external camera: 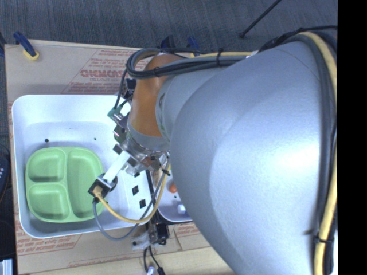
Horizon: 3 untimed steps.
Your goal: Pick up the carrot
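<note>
Grey casing of the KUKA arm (252, 153) looms nearest the lens, reaching in from the right, its orange band (146, 107) just above the wrist. Beneath it the gripper (150, 168) hangs over the seam where the two bins meet. Whether it is apart or together cannot be told from this angle.

What looks like the carrot (174, 190), a small orange patch, shows at the arm's edge in the right bin (172, 213); most of it is hidden. The left bin (57, 110) holds a green divided plate (60, 182), its compartments bare. Beyond lie printed cardboard (86, 73) on the tabletop, a blue-and-yellow clamp (26, 46) and dark carpet (114, 10).

The step in hand appears to be the approach, with nothing seen gripped. The next move likely calls for centring over the carrot, lowering, closing across its narrow width and lifting clear of the bin wall.
</note>
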{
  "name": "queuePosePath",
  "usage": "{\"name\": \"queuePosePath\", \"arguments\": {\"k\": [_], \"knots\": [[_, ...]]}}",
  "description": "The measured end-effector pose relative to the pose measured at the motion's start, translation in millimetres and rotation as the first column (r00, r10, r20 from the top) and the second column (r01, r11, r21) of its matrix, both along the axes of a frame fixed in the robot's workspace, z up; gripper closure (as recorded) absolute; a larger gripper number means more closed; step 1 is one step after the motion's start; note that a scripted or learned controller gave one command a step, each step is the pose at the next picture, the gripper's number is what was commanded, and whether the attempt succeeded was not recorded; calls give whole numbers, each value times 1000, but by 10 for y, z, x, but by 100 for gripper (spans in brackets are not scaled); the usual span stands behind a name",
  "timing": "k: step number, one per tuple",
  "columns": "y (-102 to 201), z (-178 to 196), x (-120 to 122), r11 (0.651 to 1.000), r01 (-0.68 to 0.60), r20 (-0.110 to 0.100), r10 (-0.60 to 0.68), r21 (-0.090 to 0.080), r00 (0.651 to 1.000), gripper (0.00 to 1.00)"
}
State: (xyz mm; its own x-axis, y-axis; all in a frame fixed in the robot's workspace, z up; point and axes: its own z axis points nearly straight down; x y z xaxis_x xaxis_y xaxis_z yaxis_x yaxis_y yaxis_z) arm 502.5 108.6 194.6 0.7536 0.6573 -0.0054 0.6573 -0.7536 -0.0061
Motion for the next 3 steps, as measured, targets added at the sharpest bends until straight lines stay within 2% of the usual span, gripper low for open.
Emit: {"name": "queuePosePath", "arguments": {"k": [1, 2, 3], "knots": [[-94, -731, -278, 1000, -30, 0, 30, 0, 1000, 100], [432, -446, -276, 1000, 28, 0, -28, -1, 1000, 100], [-35, 17, -265, 963, -268, 5, 268, 0, 963, 100]]}}
